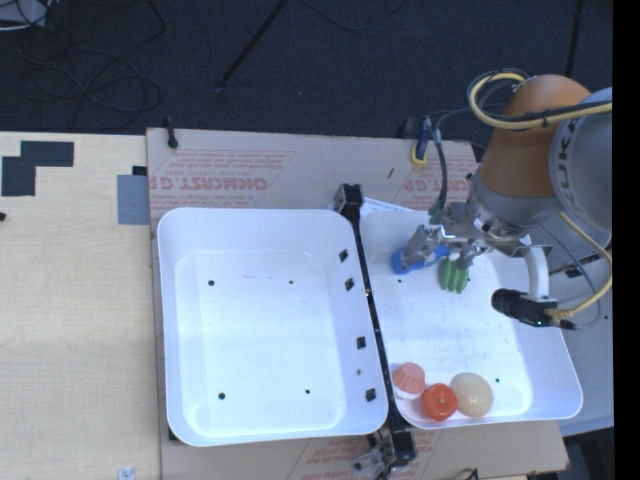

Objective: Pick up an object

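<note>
Bins: two, white, shallow, side by side on the surface, meeting at a black divider strip (362, 308) down the middle. Left bin (185, 318) has bare floor, only small dark dots on it, lots of open room. Right bin (545, 368) holds five objects. Three cluster at its near edge: a pink shell-like piece (408, 377), a red round object (439, 401) and a pale yellow round object (472, 393), the red one touching both neighbours, all tight against the rim. Two sit near the far end: a blue object (411, 257) and a green object (455, 275), shapes hard to make out. Middle of the right bin's floor is open. Tool (447, 251) hangs right over the blue and green pair; can't tell whether it's apart or together, can't tell if either object is gripped. Arm (540, 153) comes in from the right, its upper part cut off at the frame edge. Cardboard sheet (260, 173) lies under both bins.
</note>
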### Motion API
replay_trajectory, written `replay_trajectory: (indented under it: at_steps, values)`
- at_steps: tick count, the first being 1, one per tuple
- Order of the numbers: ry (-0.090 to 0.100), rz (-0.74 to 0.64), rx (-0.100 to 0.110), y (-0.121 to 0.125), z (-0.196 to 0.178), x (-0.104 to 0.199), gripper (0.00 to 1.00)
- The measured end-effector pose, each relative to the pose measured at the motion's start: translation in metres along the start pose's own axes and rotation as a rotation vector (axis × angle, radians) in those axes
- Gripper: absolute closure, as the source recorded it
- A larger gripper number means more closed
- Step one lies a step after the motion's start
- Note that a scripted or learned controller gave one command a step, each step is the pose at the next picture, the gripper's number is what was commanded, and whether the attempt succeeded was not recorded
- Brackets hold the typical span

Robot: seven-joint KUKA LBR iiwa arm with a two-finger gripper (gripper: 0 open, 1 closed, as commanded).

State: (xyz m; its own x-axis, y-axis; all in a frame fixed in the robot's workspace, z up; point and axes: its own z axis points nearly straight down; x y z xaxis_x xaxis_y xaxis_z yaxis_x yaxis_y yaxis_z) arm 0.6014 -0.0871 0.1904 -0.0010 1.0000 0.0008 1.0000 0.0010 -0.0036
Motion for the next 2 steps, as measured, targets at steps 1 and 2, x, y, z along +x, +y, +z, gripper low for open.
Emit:
replay_trajectory:
  at_steps: [1,2]
  values:
    - [0.001,-0.001,0.002,0.0,-0.01,0.0,1.0]
    - [-0.004,0.004,-0.005,0.043,-0.008,-0.072,1.0]
